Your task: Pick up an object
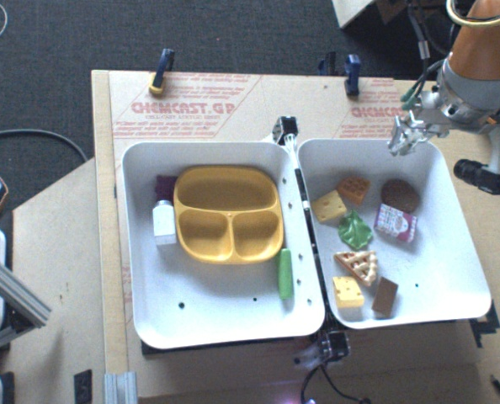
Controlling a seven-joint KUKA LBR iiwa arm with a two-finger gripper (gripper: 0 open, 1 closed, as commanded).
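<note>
Whether the jaws of the small metal gripper (pixel 404 138) are apart or together I cannot tell; it hangs over the back rim of the right white plastic bin (pixel 460 251). Below it lie a round brown cookie (pixel 400 195), a pink carton (pixel 395 222), a green crumpled leaf (pixel 354 229) and a yellow cheese wedge (pixel 328 205).

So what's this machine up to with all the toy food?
A robot arm reaches in from the right, its gripper over the far edge of the right bin. Nothing is between its jaws. Toy foods lie untouched in that bin: cheese wedge, green piece, waffle slice. The left bin holds a yellow divided tray.
</note>
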